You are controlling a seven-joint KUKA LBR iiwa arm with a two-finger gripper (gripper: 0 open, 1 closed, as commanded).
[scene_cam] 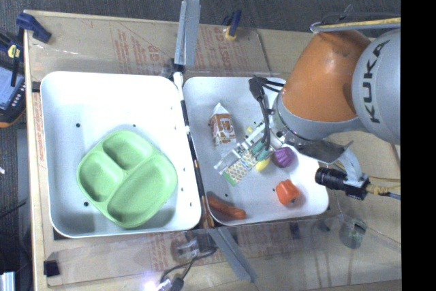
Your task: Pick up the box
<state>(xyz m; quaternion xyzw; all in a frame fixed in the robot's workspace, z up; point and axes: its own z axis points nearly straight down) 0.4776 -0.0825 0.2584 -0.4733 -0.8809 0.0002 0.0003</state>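
The box (pixel 221 127) is a small brown and white carton lying in the right bin (pixel 204 95), in its upper left part. My gripper (pixel 237 161) reaches down from the grey and orange arm (pixel 327 82) into the middle of that bin. Its tip sits just below and to the right of the box, close to it. Nothing shows the box being held; it rests on the bin floor.
Around the gripper lie a purple item (pixel 283 157), a small yellow item (pixel 262 164), an orange item (pixel 288 192) and a brown sausage-like item (pixel 227 208) at the front edge. The left bin (pixel 61 99) holds a green divided plate (pixel 127 177).
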